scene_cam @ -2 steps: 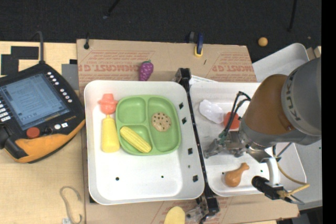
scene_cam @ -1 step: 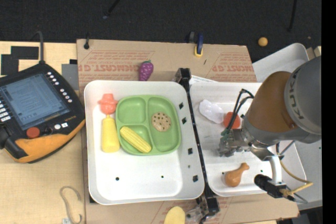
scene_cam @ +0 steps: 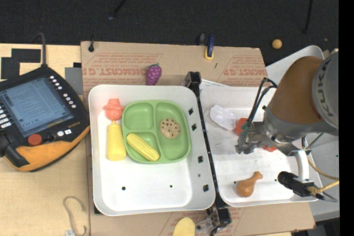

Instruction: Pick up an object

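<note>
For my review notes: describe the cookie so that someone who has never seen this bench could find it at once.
Start at the left white bin, which holds a green divided plate. The cookie lies in the plate's right-hand compartment. It is round, tan and dark-speckled, unlike the long yellow corn cob lying in the compartment beside it.

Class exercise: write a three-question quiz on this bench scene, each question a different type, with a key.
1. True or false: the cookie lies in the green divided plate.
2. Which bin holds the chicken drumstick? A) left bin B) right bin
3. Fill in: the gripper hangs over the ____ bin.

Key: 1 true; 2 B; 3 right.
</note>
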